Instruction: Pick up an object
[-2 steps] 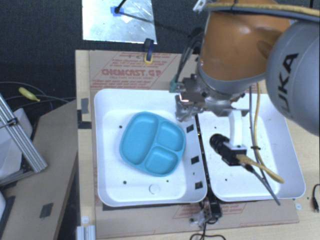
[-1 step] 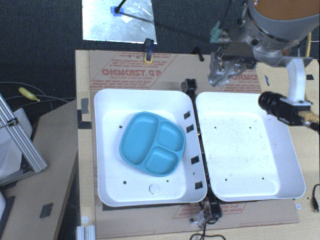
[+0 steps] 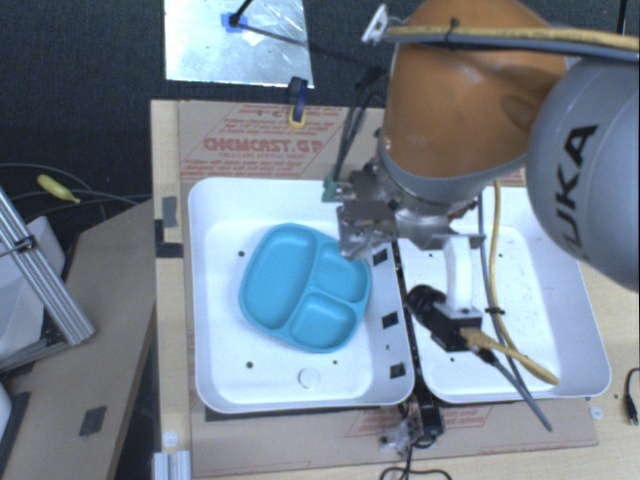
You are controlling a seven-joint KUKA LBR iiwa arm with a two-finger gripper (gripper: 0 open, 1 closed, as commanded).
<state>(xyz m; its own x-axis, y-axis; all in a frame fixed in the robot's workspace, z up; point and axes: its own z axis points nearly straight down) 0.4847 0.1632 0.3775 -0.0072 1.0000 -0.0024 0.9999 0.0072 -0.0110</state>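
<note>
While jaws [image 3: 357, 240] sit at blue tray [image 3: 305, 288] edge | tray in left bin [image 3: 215, 268] | jaws' opening unclear

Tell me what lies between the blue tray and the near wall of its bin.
In the camera view, bare white bin floor with a few small dark marks lies between the blue tray and the near wall.

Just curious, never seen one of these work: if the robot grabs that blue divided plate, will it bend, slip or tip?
The blue plate looks like moulded plastic, so probably stiff and light. Its glossy surface may be slippery. Gripped at the rim, this wide, shallow plate would likely tilt.
</note>
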